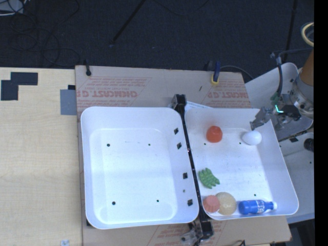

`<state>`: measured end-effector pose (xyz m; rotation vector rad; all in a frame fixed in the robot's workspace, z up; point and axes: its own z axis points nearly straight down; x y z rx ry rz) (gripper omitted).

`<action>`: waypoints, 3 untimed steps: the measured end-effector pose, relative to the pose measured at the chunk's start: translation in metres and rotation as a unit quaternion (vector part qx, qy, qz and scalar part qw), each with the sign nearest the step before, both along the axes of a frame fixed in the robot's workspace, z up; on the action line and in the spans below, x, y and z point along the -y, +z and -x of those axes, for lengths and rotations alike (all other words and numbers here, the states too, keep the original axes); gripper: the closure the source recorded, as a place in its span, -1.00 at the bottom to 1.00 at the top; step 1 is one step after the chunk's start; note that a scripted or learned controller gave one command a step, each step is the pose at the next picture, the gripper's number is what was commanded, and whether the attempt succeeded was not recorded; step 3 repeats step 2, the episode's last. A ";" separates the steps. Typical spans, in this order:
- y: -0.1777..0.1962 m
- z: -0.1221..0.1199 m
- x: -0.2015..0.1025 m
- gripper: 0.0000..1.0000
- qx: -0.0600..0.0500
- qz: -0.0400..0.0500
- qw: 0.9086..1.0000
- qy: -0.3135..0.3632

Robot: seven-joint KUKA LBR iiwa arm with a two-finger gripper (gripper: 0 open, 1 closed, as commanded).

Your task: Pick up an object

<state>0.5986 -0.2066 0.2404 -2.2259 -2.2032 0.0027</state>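
Five small objects lie in the right white bin (287, 181), and none has been lifted, so the picking task looks barely begun. Nearest the viewer, along the bin's front wall, a blue bottle (255, 207) lies on its side, with a pale yellow ball (226, 203) and an orange-pink round piece (211, 203) touching each other just to its left. Slightly farther back, close to the divider between the bins, sits a green leafy toy (208, 178). Farther still, a red-orange cup-shaped object (214, 134) rests in the back half, and a white egg-shaped object (251, 138) lies near the bin's right wall.

At the far right edge, the gripper (262, 118) hangs just above and beside the white egg, closer to it than to anything else. It holds nothing; whether it is released or clenched cannot be told from this view. The left white bin (87, 137) sits alongside. By this judgement, descent, grasp and lift all remain.
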 end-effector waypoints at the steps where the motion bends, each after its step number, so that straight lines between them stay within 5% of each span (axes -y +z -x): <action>1: -0.129 -0.007 0.005 -1.00 0.000 0.002 1.000 0.006; 2: -0.112 -0.008 0.006 1.00 0.002 0.002 1.000 0.005; 3: -0.112 -0.008 0.006 1.00 0.002 0.002 1.000 0.005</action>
